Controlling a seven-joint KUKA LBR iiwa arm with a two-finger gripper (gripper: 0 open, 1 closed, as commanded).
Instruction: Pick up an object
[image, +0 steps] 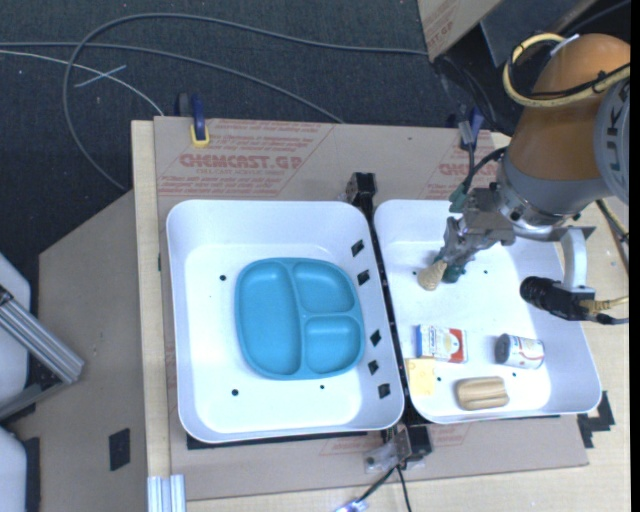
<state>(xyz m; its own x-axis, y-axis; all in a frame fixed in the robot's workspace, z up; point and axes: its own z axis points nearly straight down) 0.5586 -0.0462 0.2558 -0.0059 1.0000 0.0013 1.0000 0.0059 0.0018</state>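
gripper (452, 262) is seen lowered into the far part of the right bin (570, 395), its tips set upon a small tan, rounded object (431, 277) lying on the bin floor. whether the fingers are spread or closed about the object cannot be told; they are masked by the wrist, and the object is not shown clearly between them, so no hold is claimed. the arm (560, 120) is carried in from the right, and the tool is pointed steeply downward, a pose judged suited to a grasp from above.

other items are scattered along the near side of the same bin, well apart from the tool: a red and white packet (441, 343), a yellow square piece (421, 377), a tan oblong block (480, 393) and a small white cylinder (519, 350). a blue divided plate (298, 318) is laid in the middle of the left bin (190, 330). the pick is judged to be at its contact stage, with lifting not yet done.
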